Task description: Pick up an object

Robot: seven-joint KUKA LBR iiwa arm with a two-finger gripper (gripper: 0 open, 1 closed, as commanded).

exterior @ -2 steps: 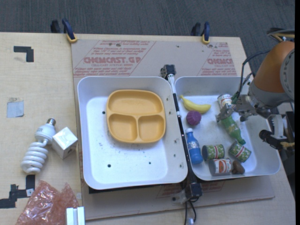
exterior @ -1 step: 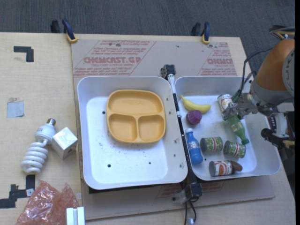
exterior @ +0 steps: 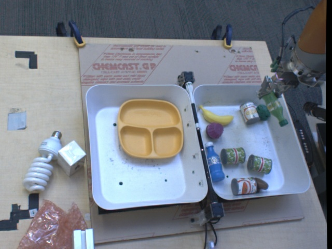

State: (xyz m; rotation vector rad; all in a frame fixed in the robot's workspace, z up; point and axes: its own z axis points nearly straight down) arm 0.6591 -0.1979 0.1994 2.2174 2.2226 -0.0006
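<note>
We've got the hand (exterior: 273, 88) up at the far right corner of the right bin (exterior: 295, 183), and we can't tell if it's grasping anything. A green bottle (exterior: 275, 109) sits right under it, touching a silver can (exterior: 249, 112). Our worry: it's jammed against the bin wall, so any grab could slip or knock the can.

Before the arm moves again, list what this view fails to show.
- Gripper: too small and cluttered in the camera view to read the finger state.
- Green bottle: its upper end is covered by the gripper, so a grasp can't be confirmed.
- Arm: cut off by the right edge.
- Can label: too small to read.
</note>
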